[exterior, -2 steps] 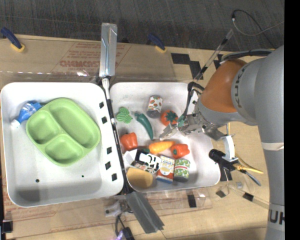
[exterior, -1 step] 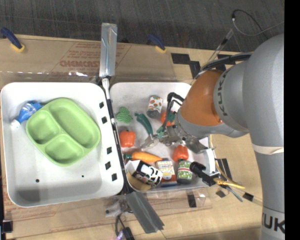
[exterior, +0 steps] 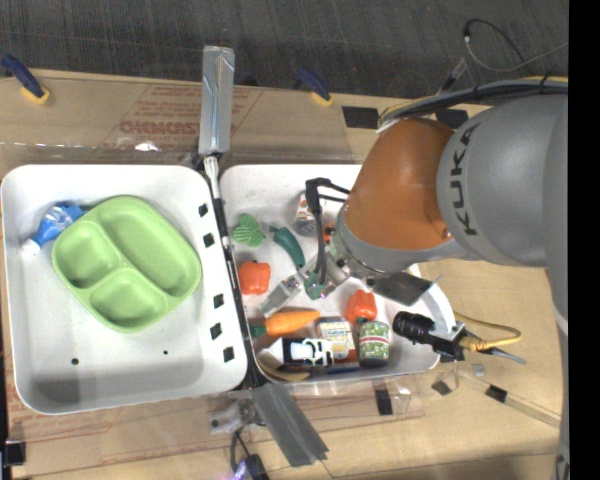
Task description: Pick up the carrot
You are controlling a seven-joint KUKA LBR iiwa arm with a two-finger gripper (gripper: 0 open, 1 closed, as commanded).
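Two white bins sit side by side on the desk (exterior: pixel 540 298), and the grey arm (exterior: pixel 500 183) with its orange band (exterior: pixel 405 188) hangs over the right bin (exterior: pixel 270 183). The tool (exterior: pixel 315 286) points down into that bin from under the orange band, its tip near the middle of the bin floor. From where I stand I cannot tell whether it is parted or closed; the tip is small and partly lost against the clutter.

The carrot (exterior: pixel 288 321) lies just below and a little left of the tool, on its side along the bin floor, its pale end toward the divider between the bins. It looks apart from the tool, not gripped.

Left of the tool rests an orange pepper-like piece (exterior: pixel 254 276). Up and left of the tool lie a green ridged toy (exterior: pixel 246 232) and a dark green curved piece (exterior: pixel 288 244). Right of the tool, just beside it, is a red-orange piece (exterior: pixel 360 305), and below that a small green-labelled can (exterior: pixel 374 340). Beside the can, under the carrot, lie a second small can (exterior: pixel 335 338) and a dark bottle with a white label (exterior: pixel 310 352).

Well off to the tool's left, the left bin (exterior: pixel 40 368) holds a green divided plate (exterior: pixel 127 262), with a blue item (exterior: pixel 52 222) peeking out at its upper-left edge.
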